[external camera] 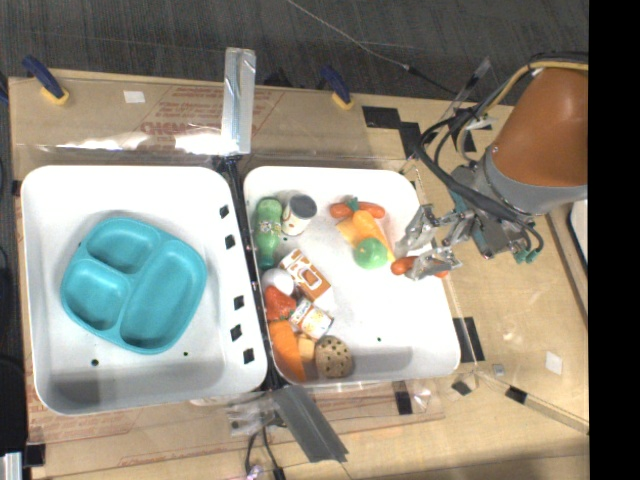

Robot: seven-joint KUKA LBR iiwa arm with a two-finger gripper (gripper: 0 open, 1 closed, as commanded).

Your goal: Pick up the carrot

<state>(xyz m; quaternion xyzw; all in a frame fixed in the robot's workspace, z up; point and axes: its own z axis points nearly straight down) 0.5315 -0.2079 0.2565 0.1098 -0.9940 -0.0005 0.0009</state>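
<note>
Cardboard is covering the bench under two white bins. We are hovering the gripper (pixel 425 248) at the right bin's (pixel 400 313) right edge, and we cannot tell its state. Something small and orange sits by it. The carrot (pixel 365 228) is lying near a green ball (pixel 370 254), so we should descend centred, clear of neighbours. A teal tray (pixel 133 283) is sitting in the left bin (pixel 40 268).

arm: I see it reaching in from the right | wrist: tilted down-left | gripper (pixel 425 248): low, fingers spread
</note>
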